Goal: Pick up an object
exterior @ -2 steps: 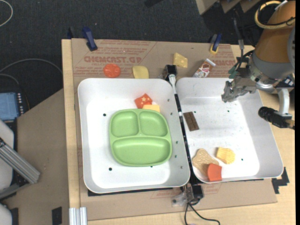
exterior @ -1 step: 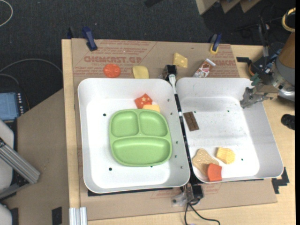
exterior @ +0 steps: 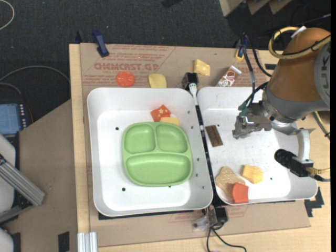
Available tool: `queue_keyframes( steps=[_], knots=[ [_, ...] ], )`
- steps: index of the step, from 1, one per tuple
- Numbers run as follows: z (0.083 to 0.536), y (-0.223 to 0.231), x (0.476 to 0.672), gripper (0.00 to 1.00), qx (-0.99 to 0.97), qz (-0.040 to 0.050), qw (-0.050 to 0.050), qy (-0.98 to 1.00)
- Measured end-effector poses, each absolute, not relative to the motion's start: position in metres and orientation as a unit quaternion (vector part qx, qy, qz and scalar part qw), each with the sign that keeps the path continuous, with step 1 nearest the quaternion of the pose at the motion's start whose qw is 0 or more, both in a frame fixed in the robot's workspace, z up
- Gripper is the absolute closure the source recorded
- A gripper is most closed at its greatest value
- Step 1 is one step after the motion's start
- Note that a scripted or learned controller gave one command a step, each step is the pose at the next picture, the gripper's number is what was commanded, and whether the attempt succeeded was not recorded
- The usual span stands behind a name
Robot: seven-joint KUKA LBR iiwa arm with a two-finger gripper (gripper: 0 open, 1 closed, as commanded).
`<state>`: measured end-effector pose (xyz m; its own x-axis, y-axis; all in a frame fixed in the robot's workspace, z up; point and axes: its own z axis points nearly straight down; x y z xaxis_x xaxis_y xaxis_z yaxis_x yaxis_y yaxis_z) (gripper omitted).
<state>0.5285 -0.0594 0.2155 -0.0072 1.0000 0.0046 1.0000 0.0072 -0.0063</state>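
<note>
While the arm [exterior: 299, 67] leans in from the right, its pincer [exterior: 244, 127] hangs over the right bin [exterior: 294, 193], up toward that bin's far-left part, and whether it is spread or closed I cannot tell from this angle; nothing can be seen caught in it. Candidates for the pick are scattered about; a brown block [exterior: 213, 135] lies just beside the divider between the bins, near the pincer and looking like the closest target; an orange block [exterior: 240, 193], a tan piece [exterior: 227, 177] and a yellow piece [exterior: 252, 174] are bunched in the near-left corner of the same bin, touching or almost so, which I reckon makes a clean grab there awkward. Over in the left bin [exterior: 100, 140] a green divided plate [exterior: 156, 155] sits flat in the middle; a red piece with a star [exterior: 160, 112] and a yellow wedge [exterior: 170, 121] are tucked against its far rim. Out on the worktop [exterior: 84, 77], beyond the bins, lie an orange round thing [exterior: 125, 79], a pale yellow lump [exterior: 157, 81], a yellow chunk [exterior: 201, 67] and a small red-and-white packet [exterior: 228, 77]; those sit outside the bins, probably strays. My read: the pick is not yet made, and the lone brown block, lying clear of its neighbours, offers the easiest descent.
</note>
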Motion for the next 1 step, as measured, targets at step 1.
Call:
queue_keyframes(
  steps=[1],
  knots=[
    [0.1828,-0.1258,0.5681,1.00,-0.708,-0.0004,-0.002,-0.706]
  ],
)
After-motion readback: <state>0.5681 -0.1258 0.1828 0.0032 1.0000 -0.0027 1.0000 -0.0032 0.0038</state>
